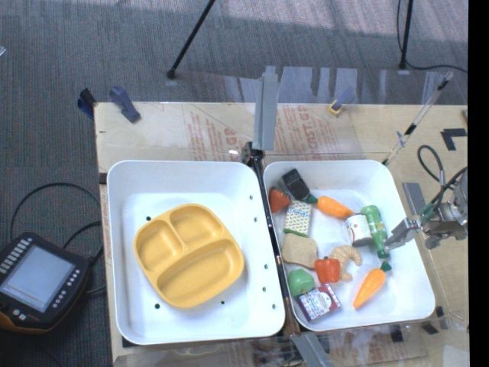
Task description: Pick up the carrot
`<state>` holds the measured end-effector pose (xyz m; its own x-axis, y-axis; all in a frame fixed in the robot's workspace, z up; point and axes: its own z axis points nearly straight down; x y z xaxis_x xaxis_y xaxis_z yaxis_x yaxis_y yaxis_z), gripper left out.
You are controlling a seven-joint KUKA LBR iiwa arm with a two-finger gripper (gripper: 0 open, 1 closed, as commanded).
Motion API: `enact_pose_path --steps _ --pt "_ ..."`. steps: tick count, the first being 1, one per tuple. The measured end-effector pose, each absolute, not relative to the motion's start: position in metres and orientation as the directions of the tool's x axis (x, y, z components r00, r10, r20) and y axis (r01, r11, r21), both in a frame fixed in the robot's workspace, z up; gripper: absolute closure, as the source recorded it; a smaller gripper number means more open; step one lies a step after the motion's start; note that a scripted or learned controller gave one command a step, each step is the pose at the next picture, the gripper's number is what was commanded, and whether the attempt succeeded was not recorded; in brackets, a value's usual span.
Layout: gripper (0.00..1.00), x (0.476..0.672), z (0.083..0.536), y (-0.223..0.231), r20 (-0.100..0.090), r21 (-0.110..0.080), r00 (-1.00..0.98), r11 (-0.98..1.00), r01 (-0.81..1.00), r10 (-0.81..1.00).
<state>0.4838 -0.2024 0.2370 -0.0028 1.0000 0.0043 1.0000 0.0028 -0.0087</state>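
Note:
Two carrots lie in the right bin (405, 297). One orange carrot (334, 206) with a green top is near the bin's middle, beside a checked cracker (299, 219). The other carrot (370, 287) lies aslant near the front right, its green top pointing up towards a green bottle (374, 228). My gripper (403, 233) comes in from the right edge, over the bin's right rim, just right of the green bottle and above the front carrot. Nothing visible is held in it.
Also in the right bin are a white can (357, 228), a bread slice (299, 251), a croissant (348, 256), a red pepper (327, 270), a green fruit (300, 282), a red box (318, 303), a black object (295, 183) and a red fruit (279, 199). The left bin (122, 205) holds a yellow divided plate (189, 254).

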Motion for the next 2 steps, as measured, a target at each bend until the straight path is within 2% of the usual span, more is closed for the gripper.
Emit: enact_pose_path --steps 1,2 --pt "0.00 0.510 0.085 -0.208 0.007 -0.007 -0.024 0.024 1.000 1.000" --pt "0.00 0.475 0.085 -0.206 0.006 -0.007 -0.179 0.179 0.984 0.984"
